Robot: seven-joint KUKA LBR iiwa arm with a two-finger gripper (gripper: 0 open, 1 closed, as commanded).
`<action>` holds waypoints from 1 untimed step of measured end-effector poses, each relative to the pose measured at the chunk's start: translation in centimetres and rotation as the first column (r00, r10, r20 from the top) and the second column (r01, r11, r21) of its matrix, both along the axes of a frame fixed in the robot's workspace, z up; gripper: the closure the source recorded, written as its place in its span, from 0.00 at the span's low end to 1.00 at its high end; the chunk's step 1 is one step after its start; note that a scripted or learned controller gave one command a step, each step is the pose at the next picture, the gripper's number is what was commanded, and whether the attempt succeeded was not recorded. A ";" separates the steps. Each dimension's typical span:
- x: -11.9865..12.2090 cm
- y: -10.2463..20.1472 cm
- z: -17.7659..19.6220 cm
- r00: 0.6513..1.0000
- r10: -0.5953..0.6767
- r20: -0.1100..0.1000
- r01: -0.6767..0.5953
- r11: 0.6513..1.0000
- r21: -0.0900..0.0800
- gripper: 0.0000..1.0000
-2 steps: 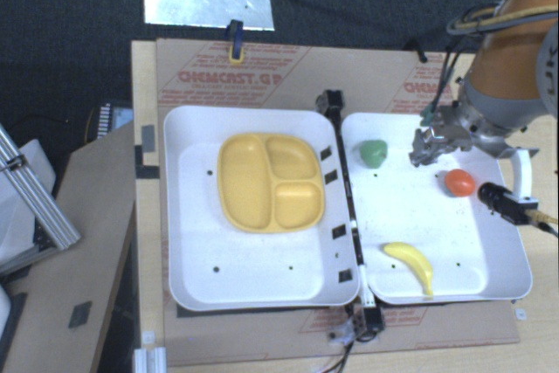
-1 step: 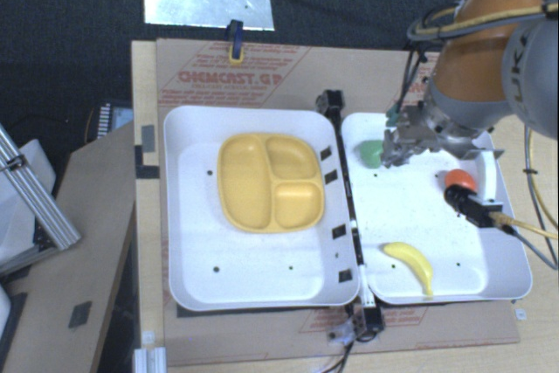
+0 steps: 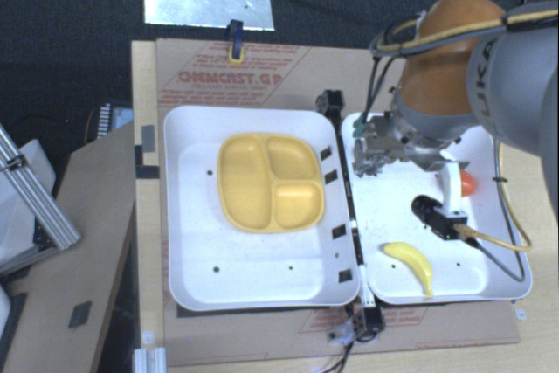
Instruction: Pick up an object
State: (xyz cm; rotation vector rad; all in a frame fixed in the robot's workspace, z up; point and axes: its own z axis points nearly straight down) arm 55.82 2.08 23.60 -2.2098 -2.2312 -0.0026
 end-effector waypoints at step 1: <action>-1.8 5.0 0.8 1.000 0.001 0.000 -0.001 1.000 0.000 1.00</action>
